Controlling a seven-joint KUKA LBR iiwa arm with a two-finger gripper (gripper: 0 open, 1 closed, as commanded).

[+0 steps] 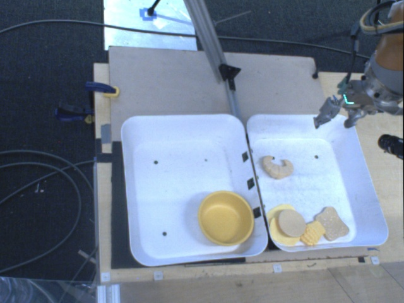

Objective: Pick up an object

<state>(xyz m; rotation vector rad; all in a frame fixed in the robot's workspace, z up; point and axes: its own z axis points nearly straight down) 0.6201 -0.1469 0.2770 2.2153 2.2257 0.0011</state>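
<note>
The bench (189, 81) is a pale board carrying two shallow white bins side by side. The left bin (164, 144) holds a yellow bowl (226, 217) near its front right corner. The right bin (353, 169) holds the smaller candidates: a croissant-shaped toy pastry (278, 167) lying alone near the middle, and at the front a yellow plate (278, 223) with a round tan disc (291, 222) on it, a ridged yellow cracker (312, 233) touching it, and a toast-like slice (332, 223) just beside that.

The arm (385, 62) comes in from the right, and its gripper (336, 113) hangs over the back right corner of the right bin with its two fingers spread and nothing between them.

The bowl looks light and stiff, probably plastic; its rim offers a thin wall to pinch, though the smooth surface may slip. The croissant seems light and somewhat rigid, best taken across its narrow middle, and it has free space all round. The flat pieces at the front lie low and crowded, so they are likely harder to get fingers under.

Beyond the bench lies dark carpet (44, 55) with loose cables (38, 188); a metal pole (205, 27) slants over the board, and a blue clamp (76, 113) grips its left edge.
</note>
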